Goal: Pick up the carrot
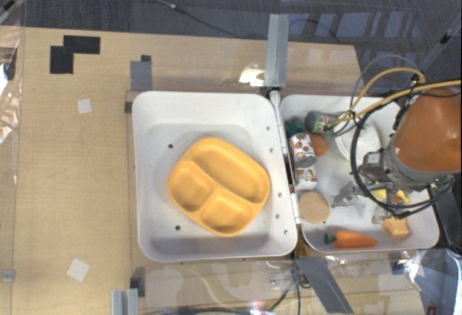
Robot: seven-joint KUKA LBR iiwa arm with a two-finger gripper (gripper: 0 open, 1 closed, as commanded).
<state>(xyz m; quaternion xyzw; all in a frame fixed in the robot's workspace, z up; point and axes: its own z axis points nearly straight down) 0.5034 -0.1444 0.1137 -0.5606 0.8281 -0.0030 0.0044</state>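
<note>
The carrot [355, 239], orange with a green stub at its left end, lies flat along the near wall of the right bin [426, 238]. My gripper [363, 206] hangs over the same bin below the arm's orange band [433, 134], just behind the carrot and apart from it. Its two metal fingertips [346, 196] stand spread, open, with nothing between them.
In the right bin are a red-and-white can [302, 150], a second small can [307, 175], a green bottle [318, 122], a tan round disc [314, 207], a cheese-coloured block [396, 227] and a white plate [367, 139]. The left bin [155, 234] holds a yellow divided plate [189, 162].
</note>
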